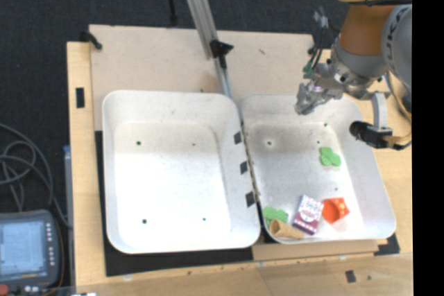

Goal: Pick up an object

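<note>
The gripper (307, 102) hangs over the far edge of the right bin (361, 149) — how far it's open I can't tell — while the pickable things lie nearer: a green piece (330, 157) closest, the rest clustered at the near rim.

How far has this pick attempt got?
Nothing looks picked yet. The gripper sits over the right bin's far edge. The green pieces, purple packet, orange block and tan cone lie in that bin. Approach, grasp and lift remain.
</note>
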